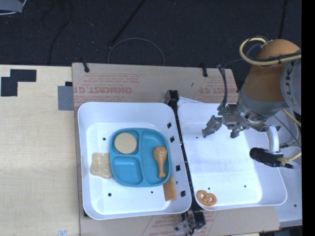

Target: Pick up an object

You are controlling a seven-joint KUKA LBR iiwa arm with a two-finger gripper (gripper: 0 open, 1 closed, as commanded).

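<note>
We see the gripper (222, 127) over the right bin (231, 181), fingers spread and holding nothing, poised well apart from any object. The nearest candidate, a pretzel (206, 198), lies in that bin's near-left corner; the drumstick (160, 160) rests on the blue tray (129, 168).

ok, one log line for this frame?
gripper: open, holding nothing, over right bin | pretzel: right bin near corner | blue tray: left bin, with drumstick, round cookie
</note>
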